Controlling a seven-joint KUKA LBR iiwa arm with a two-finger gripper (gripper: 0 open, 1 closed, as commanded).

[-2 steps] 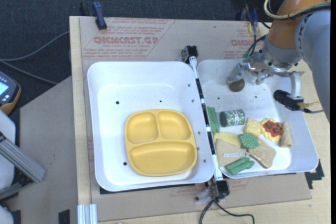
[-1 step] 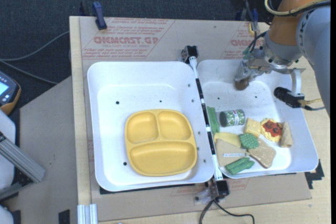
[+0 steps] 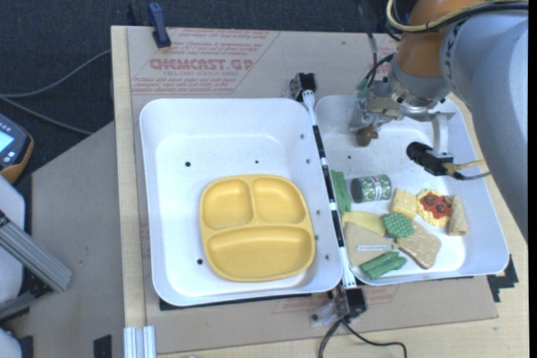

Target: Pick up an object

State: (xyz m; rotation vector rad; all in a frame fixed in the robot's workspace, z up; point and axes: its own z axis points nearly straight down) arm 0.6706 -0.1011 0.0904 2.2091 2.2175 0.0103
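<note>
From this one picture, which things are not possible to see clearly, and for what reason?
- Grey two-finger gripper, camera view: small and dark under the wrist; the jaws' state is unreadable.
- Small green and white can, camera view: its label is too small to read.
- Pile of flat toy foods in the right shallow white bin, camera view: the pieces overlap, hiding each other's edges.
- Grey arm, camera view: cut off by the right edge.

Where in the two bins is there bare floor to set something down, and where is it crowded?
Left bin: bare floor behind and left of the yellow divided plate. Right bin: a small bare patch between the gripper and the can. Its near half is crowded with the can and toy food.
</note>
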